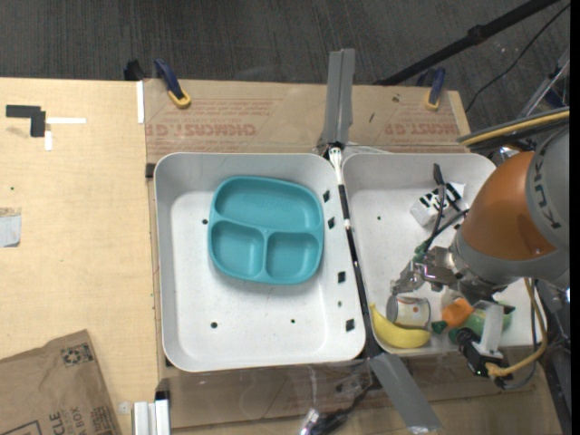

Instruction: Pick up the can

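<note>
My gripper point(419, 277) hovers just above the can point(410, 311); whether it is open or grasping, I cannot tell. The banana point(399, 332) touches the can, so a descent risks fouling it or tipping the can.

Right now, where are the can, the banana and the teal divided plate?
can point(410, 310): camera view, on its side wall, right bin.
banana point(399, 333): camera view, mid-curve of the yellow peel, below the can.
teal divided plate point(237, 217): camera view, upper left compartment, left bin.

Bulky rounded arm point(521, 216) with broad orange band, grey housing above it, black cables trailing, small metallic tool point(419, 275) at its end
</note>
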### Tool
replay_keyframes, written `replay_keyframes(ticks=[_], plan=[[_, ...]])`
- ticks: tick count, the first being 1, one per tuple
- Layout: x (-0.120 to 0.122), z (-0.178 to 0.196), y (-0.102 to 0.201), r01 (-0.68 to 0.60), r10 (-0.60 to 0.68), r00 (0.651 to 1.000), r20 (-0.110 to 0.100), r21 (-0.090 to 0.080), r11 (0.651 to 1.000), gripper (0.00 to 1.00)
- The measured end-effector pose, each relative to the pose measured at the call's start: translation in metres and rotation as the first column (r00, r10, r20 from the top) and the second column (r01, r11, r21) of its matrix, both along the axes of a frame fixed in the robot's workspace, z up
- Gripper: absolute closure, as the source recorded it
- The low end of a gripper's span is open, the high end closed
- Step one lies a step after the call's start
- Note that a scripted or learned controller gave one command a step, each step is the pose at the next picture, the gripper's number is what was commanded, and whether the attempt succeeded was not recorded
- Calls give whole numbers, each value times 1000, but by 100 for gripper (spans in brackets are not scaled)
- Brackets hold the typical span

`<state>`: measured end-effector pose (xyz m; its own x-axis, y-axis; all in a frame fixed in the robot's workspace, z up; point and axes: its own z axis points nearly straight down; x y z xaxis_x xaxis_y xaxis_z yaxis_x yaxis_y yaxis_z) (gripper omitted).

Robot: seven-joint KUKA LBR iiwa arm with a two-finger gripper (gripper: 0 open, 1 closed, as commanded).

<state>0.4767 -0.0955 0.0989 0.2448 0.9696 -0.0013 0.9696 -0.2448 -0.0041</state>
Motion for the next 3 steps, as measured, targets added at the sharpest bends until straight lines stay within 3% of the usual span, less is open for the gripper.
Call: replay_keyframes(ticks=[1, 2, 3], plan=[[1, 92, 25, -16, 16, 1000, 2, -1, 1000, 0], [1, 110, -3, 34, -34, 999, 1, -1, 999, 0], [6, 13, 1, 22, -22, 1000, 20, 2, 1000, 0]])
